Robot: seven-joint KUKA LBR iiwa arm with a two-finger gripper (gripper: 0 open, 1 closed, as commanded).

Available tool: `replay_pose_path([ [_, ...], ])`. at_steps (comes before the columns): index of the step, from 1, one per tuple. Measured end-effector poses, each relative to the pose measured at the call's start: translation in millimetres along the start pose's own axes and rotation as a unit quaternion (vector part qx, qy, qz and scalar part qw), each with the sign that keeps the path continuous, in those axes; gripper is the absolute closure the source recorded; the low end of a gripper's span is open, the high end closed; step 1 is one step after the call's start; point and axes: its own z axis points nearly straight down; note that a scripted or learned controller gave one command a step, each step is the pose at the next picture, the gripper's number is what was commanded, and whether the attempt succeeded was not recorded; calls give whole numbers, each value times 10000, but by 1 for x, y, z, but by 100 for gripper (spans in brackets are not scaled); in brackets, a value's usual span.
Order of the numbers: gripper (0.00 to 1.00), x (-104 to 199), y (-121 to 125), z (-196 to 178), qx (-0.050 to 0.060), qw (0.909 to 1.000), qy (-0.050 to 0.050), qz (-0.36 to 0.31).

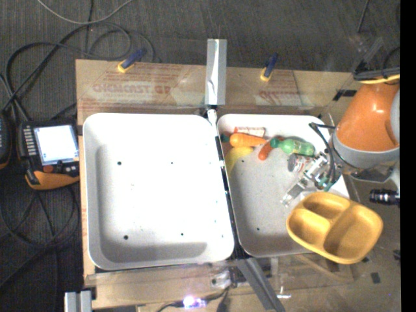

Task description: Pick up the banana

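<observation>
Cables (65, 41) snake over dark carpet (273, 18) behind my wooden bench (162, 86). My pincer (311, 174) hangs in the right bin (260, 220); I cannot tell its grip.

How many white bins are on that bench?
2: the left bin and the right bin sit side by side; the right one holds the toy food.

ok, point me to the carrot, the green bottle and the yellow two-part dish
carrot (247, 139): camera view, middle of its orange body.
green bottle (296, 147): camera view, middle of its green body.
yellow two-part dish (335, 226): camera view, ridge between its two hollows.
</observation>
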Motion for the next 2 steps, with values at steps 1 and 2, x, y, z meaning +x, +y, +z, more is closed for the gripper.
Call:
replay_pose_path([
  [1, 0, 6, -20, 39, 7, 9999, -7, -145],
  [2, 0, -25, 6, -58, 6, 9955, -4, -943],
])
